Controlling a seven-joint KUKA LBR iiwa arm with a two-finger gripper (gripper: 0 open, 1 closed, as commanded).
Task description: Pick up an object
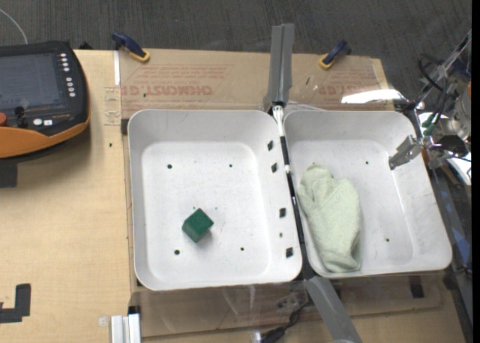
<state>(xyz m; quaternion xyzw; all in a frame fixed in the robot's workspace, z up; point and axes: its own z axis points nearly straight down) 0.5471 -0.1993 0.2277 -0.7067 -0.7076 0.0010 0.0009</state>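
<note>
A small green cube (198, 224) lies in the left white bin (150, 139), toward its front and left of centre. A pale green cloth (332, 216) lies crumpled in the right white bin (420, 248), against the wall it shares with the left bin. My gripper (405, 152) hangs over the right bin's right rim, far from both the cloth and the cube. Nothing is visibly held in it. The arm behind it is partly cut off by the view's right edge.
A grey and orange teach pendant (37, 97) rests on the bench at the far left. Two clamps (131, 46) (334, 54) pin the cardboard sheet (187, 86) behind the bins. A grey upright bar (281, 64) stands at the back between the bins.
</note>
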